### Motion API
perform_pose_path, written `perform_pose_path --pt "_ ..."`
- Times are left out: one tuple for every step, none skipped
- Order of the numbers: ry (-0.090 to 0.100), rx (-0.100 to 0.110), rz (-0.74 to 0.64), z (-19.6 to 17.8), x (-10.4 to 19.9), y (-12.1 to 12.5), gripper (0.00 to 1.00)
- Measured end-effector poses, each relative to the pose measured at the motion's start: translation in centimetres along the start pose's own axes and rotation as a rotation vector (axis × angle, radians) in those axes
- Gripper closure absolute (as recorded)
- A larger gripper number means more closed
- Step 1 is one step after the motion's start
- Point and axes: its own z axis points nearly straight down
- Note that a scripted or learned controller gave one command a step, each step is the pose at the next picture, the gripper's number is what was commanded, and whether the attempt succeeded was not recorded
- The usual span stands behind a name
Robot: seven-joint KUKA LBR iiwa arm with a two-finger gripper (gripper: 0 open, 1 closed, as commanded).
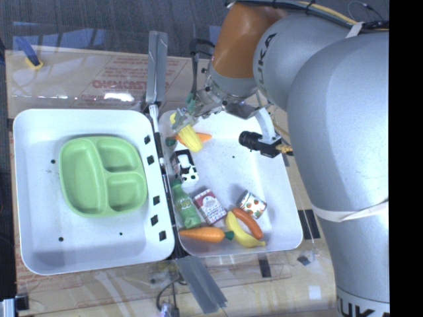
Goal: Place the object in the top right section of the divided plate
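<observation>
- near edge of right bin (281, 240): carrot (201, 234), banana (243, 235) with a red-orange piece on top, small printed can (252, 205) just beside.
- a little farther, by the bins' shared wall: green bottle (185, 205) touching red-and-white carton (210, 206).
- left bin (39, 243): green divided plate (102, 175), all sections bare, top right section toward the divider.
- mid right bin: black-and-white block (186, 166).
- farther back: corn (188, 137) with an orange piece touching, in the bin's far left corner.
- farthest: gripper (192, 111) low over the corn; cannot tell finger spread or any hold.
</observation>
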Motion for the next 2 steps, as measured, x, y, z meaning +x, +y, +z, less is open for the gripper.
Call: perform_pose_path --pt "0.001 0.002 -0.23 0.1 7.4 -2.5 1.0" --pt "0.001 0.002 -0.313 0.1 13.3 -6.1 1.0"
